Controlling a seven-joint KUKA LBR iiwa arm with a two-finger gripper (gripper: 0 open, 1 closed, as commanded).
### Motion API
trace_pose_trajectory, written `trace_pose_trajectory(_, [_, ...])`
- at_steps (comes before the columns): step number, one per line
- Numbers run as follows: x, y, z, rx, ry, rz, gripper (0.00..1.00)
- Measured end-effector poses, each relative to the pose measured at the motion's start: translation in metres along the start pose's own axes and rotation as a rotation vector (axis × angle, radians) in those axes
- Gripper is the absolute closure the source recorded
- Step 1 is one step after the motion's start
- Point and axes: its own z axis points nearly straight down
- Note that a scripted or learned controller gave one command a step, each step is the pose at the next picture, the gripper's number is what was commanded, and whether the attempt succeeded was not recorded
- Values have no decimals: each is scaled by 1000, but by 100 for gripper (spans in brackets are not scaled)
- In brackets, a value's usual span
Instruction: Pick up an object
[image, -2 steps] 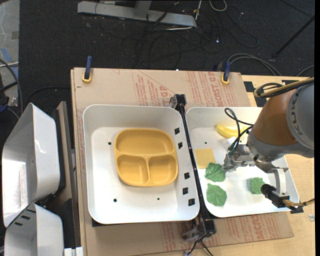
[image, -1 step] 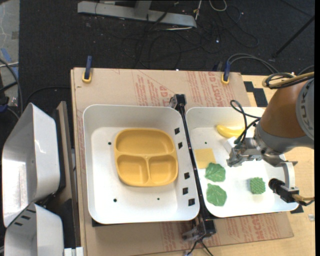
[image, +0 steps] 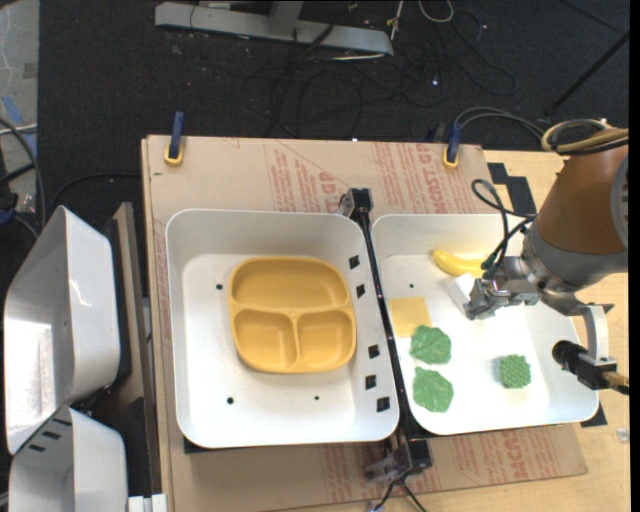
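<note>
Gripper sits low in the right bin, just below the yellow banana-like piece; can't tell its state from this angle. Nothing visibly between its tips. Risks: closing on bare bin floor beside the banana, or nudging it toward the wall. Pale square and green pieces lie nearby, untouched.

Yellow banana, three green pieces, right bin

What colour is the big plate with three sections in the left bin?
The divided plate is yellow-orange, seen clearly in the camera view.
</note>
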Motion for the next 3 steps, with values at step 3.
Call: trace_pose_trajectory(3, [107, 29, -43, 4, 3, -6, 100])
